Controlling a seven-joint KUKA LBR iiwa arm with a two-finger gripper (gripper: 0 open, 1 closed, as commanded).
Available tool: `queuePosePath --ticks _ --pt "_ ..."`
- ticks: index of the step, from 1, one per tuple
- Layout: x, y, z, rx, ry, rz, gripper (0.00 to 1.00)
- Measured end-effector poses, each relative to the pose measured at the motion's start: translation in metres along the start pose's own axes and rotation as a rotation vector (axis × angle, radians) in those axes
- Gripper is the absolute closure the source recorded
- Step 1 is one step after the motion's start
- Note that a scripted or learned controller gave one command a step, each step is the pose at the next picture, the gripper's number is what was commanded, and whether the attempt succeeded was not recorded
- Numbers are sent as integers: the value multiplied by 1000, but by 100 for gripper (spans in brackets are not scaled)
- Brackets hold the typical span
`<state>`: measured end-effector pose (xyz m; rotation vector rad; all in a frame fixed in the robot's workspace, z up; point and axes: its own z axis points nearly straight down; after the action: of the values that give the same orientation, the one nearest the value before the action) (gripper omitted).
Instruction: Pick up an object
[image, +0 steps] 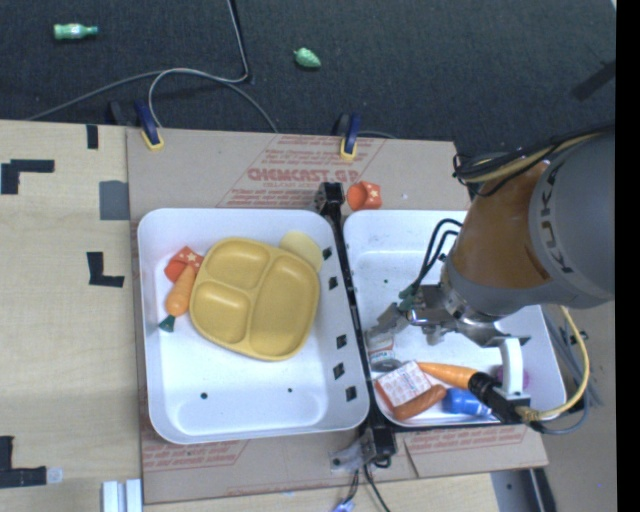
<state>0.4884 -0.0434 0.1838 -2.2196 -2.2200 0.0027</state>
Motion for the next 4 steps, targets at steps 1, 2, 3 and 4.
queuePosePath --ticks 1,2,3,4 --pt "22 98 0 -2 -1 -2 0" --pt "18 26 0 -1 -1 0 0" --pt "-13 74 0 -2 -1 0 0" --pt "35 -5 0 1 0 -2 0"
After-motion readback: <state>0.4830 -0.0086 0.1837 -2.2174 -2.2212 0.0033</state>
